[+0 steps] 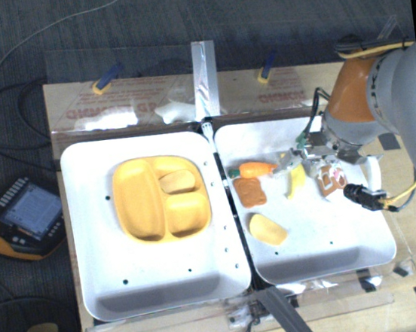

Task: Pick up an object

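Several food toys lie in the right bin [356, 252]: an orange carrot [256, 169], a brown-orange piece [249, 192] just below it, a pale yellow lump [267, 229] nearer the front, and a thin yellow piece [296, 180]. A red and white object [331, 179] sits just below the wrist. My gripper [305, 153] is low over the bin's back right part, right of the carrot and above the thin yellow piece. The grey arm with its orange band [351, 97] comes in from the right and hides the bin's far right corner.
The left bin [101, 274] holds a yellow divided tray [148, 203] with a tan bread-like piece [177, 180] in one compartment. A ridge [230, 219] divides the two bins. A black connector and cable [364, 195] hang by the wrist. A handheld controller [24, 216] lies off the bench at left.
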`<action>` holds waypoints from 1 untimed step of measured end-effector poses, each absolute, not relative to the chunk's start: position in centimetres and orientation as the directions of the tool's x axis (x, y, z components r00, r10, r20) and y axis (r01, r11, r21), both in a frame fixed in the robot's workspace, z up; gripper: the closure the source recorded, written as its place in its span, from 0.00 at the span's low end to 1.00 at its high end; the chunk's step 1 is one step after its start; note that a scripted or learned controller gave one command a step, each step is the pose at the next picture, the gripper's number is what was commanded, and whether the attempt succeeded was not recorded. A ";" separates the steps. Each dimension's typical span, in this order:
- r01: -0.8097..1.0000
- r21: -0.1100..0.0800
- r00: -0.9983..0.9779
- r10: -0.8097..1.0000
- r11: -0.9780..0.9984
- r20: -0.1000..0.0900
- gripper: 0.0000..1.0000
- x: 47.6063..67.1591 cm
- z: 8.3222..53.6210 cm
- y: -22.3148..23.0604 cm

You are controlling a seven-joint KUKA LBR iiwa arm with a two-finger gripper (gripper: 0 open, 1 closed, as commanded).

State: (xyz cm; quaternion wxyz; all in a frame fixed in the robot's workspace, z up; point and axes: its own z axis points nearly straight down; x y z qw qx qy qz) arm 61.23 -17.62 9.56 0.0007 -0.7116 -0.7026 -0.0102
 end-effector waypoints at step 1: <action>0.989 0.020 -0.144 0.990 0.143 0.003 0.00 60.5 9.5 -17.7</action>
